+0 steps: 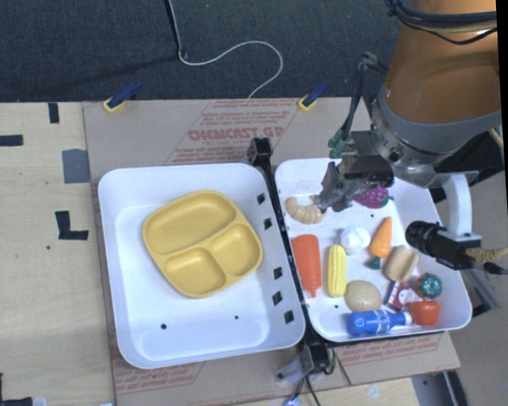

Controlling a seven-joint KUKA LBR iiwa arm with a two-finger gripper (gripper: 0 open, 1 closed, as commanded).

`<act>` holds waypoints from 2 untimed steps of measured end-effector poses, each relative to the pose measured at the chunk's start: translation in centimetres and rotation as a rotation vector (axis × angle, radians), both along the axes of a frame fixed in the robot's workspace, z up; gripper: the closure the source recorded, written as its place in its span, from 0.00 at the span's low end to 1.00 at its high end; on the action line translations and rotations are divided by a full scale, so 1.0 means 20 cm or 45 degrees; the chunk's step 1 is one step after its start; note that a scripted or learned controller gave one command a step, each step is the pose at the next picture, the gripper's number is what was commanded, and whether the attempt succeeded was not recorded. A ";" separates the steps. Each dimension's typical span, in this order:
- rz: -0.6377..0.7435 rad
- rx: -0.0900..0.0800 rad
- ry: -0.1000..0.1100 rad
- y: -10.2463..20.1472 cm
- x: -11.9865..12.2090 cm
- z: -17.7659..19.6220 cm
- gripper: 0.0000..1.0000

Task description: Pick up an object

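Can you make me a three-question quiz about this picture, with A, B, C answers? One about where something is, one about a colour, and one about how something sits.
1. Where is the yellow divided plate?
A. in the left bin
B. in the right bin
C. on the cardboard

2. What colour is the bottle at the right bin's front edge?
A. green
B. pink
C. blue

3. How does the corn cob sit?
A. standing upright
B. lying flat
C. resting on the yellow divided plate

Answers:
1. A, it rests on the left bin's white floor.
2. C, its body is blue.
3. B, it lies lengthwise beside the carrot.
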State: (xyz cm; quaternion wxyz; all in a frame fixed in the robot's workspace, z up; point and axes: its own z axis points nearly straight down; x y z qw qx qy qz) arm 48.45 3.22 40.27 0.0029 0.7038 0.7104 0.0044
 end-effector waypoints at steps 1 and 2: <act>-0.006 -0.004 0.023 0.22 -0.01 -0.35 1.00; -0.004 0.000 0.002 0.39 0.00 0.16 1.00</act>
